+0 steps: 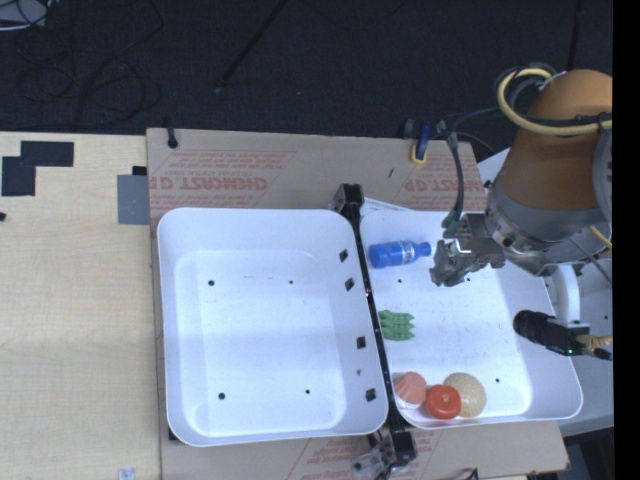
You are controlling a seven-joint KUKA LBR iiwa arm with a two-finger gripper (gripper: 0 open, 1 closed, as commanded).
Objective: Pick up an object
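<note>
In the right bin (520, 368) a blue bottle (398, 254) with a white cap lies on its side near the far left corner. A small green ridged piece (396, 325) sits by the divider. At the bin's near edge a pink piece (408, 387), a red tomato-like ball (442, 401) and a tan round item (466, 392) lie close together. My gripper (452, 266) hangs over the right bin, just right of the bottle's cap, with nothing seen held.
The left bin (260, 328) stands beside the right one, a black divider strip (365, 308) between them. A black cylindrical fixture (545, 330) sits at the right bin's right rim. Cardboard (250, 168) lies under both bins.
</note>
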